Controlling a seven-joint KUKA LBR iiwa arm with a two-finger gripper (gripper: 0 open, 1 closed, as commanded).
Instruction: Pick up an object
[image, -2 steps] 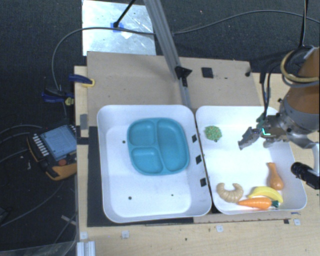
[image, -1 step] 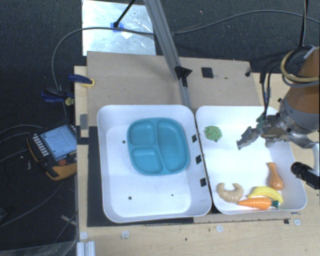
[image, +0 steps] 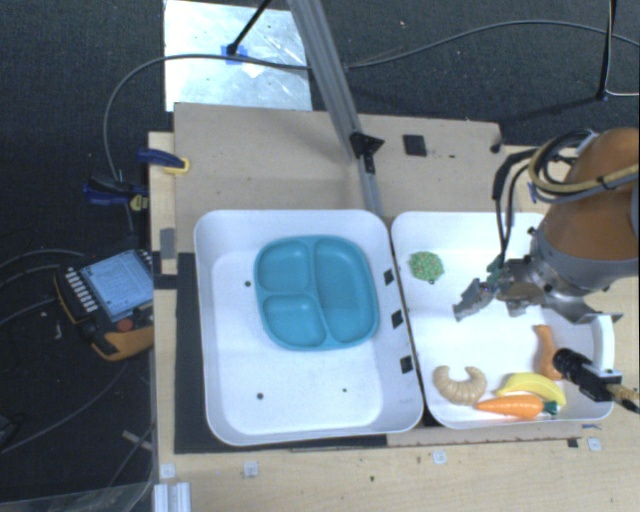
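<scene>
My gripper (image: 472, 300) hangs over the middle of the right bin (image: 455, 335), coming in from the right on the grey and orange arm. Nothing shows in it. A small green bumpy ball (image: 426, 266) lies up and to its left. Along the bin's front edge lie a tan croissant (image: 460, 383), a yellow banana (image: 534, 385) and an orange carrot (image: 511, 406). A small orange piece (image: 546, 348) lies below the wrist, near the right wall.
The left bin (image: 230, 370) holds a blue divided plate (image: 317, 292). A slanted metal pole (image: 335, 85) crosses the back of the bench. Clamps and a handheld device (image: 112, 290) lie off the bench at the left.
</scene>
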